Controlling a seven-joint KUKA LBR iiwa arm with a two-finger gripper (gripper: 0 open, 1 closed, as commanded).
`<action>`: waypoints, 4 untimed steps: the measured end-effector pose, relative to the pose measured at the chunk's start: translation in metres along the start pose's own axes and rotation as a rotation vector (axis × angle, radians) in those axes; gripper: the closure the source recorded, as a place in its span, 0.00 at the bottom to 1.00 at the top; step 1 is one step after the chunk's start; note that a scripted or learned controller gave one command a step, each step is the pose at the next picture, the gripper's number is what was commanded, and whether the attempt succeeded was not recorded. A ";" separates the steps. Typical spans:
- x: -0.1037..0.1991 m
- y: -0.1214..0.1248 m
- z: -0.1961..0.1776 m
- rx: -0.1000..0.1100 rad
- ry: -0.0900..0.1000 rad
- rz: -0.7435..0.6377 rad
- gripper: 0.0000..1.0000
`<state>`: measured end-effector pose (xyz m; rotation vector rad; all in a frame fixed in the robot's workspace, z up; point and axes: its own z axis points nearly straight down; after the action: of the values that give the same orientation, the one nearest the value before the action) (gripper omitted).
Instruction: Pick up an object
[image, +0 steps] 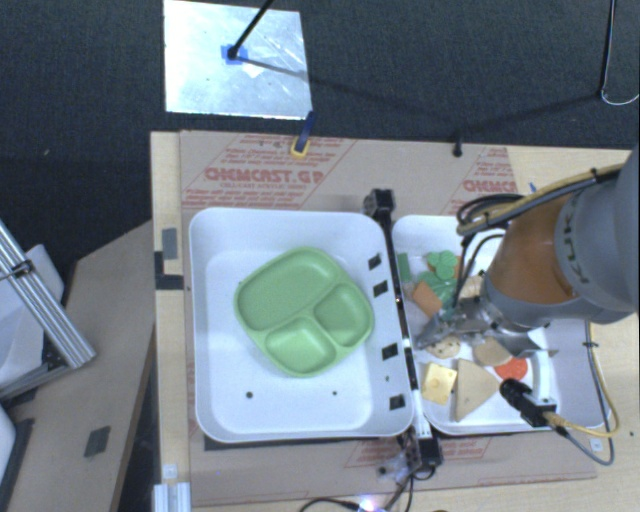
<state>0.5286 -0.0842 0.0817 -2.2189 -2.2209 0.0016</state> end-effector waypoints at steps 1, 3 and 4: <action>0.000 0.001 -0.013 -0.005 -0.001 0.000 1.00; -0.012 -0.002 -0.133 -0.010 -0.002 -0.003 1.00; -0.012 0.000 -0.143 -0.006 -0.001 -0.004 1.00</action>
<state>0.5285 -0.0967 0.2251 -2.2186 -2.2286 -0.0036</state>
